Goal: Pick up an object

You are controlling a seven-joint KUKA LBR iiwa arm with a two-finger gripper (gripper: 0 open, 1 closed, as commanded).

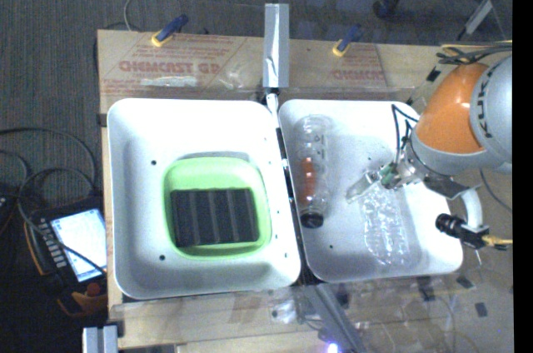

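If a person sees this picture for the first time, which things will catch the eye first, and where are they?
The green tray with dark slots lies in the middle of the left bin. The arm's orange band stands out over the right bin, where a clear bottle lies along the left wall.

Two shallow white plastic bins [133,143] are showing a smooth, faintly glossy finish. In the left one, a lime-green plastic tray [215,176] with a dark ribbed inset is looking matt. In the right one, a clear plastic bottle [310,164] and a crinkled transparent plastic container [385,228] are glinting. The brown cardboard sheet [166,68] at the upper frame is looking dull beneath glossy film.
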